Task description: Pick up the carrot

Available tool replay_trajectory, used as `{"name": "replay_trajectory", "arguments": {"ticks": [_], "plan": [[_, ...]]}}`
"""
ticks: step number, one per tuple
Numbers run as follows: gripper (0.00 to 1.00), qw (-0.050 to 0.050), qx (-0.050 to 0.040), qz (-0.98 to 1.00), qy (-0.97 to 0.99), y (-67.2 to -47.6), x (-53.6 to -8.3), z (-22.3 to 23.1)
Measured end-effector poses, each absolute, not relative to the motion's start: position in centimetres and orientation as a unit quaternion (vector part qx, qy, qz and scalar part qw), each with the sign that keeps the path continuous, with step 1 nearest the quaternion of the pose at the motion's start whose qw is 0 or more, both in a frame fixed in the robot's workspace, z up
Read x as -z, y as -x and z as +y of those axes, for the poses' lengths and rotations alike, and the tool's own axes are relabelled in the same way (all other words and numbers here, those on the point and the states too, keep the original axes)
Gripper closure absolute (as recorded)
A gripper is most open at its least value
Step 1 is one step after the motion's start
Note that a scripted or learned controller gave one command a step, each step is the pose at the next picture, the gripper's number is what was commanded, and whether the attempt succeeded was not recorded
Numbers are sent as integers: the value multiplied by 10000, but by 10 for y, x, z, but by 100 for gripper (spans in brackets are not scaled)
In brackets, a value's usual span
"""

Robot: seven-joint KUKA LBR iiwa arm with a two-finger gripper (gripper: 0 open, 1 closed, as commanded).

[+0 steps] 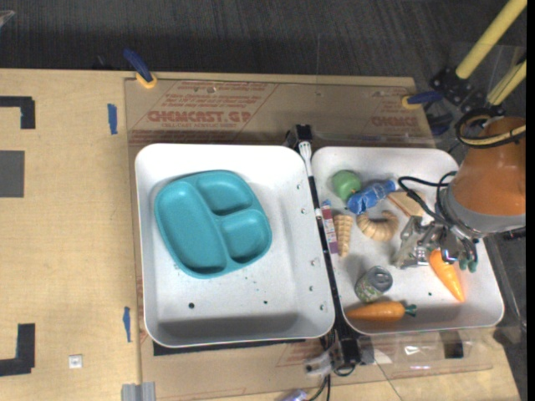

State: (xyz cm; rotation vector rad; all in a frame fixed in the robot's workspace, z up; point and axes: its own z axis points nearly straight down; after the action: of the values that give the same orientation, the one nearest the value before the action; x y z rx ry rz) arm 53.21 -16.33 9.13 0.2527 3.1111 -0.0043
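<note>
An orange carrot with a green top lies tilted near the right wall of the right bin. My gripper hangs right over its upper end, below the orange-banded wrist, and its body hides where the two meet. A second orange carrot-like piece with a dark green stem lies along the right bin's front wall, apart from the gripper.
The right bin also holds a green ball, a blue wrapper, a croissant-shaped piece, a wooden block, a small can and a striped tube. A teal divided plate lies in the left bin.
</note>
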Motion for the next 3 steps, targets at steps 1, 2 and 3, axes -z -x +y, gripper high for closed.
{"name": "replay_trajectory", "arguments": {"ticks": [1, 2, 3], "plan": [[0, 94, 13, 9967, -805, -532, -90, -163], [0, 58, 19, 9985, -540, -497, -90, -216], [100, 126, 33, 9985, -528, -502, -103, -216]]}}
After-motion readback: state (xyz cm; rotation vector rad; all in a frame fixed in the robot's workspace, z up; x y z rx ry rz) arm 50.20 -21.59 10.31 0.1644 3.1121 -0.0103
